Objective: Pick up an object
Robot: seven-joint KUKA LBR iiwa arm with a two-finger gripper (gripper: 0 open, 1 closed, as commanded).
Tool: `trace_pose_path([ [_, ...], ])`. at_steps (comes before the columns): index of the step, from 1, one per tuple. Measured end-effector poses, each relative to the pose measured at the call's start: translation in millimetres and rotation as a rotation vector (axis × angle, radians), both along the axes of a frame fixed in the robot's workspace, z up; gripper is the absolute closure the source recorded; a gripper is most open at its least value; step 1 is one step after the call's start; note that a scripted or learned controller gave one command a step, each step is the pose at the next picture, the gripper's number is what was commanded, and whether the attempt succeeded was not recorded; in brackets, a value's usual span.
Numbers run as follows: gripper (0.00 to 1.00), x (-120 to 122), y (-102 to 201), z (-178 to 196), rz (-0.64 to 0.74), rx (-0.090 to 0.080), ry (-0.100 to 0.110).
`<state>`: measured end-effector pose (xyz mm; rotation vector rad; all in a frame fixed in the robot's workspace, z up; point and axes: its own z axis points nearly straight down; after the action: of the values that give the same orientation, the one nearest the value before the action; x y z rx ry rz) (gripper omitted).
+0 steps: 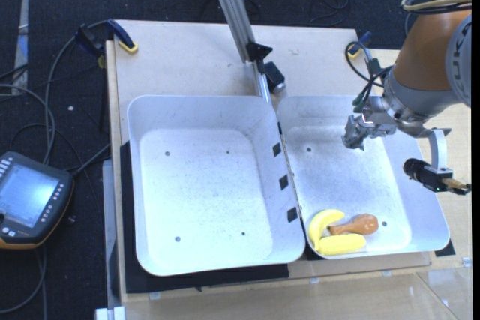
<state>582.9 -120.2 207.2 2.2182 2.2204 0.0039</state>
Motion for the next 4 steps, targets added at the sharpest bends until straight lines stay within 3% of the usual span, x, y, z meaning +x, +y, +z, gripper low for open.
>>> trace_pose_path([
  [1, 1.00, 0.8, 0.0, 43.4, 0.000, 0.000, 0.000],
  [4, 1.00, -28.4, 151.4, 30.0, 0.004, 0.001, 0.005],
])
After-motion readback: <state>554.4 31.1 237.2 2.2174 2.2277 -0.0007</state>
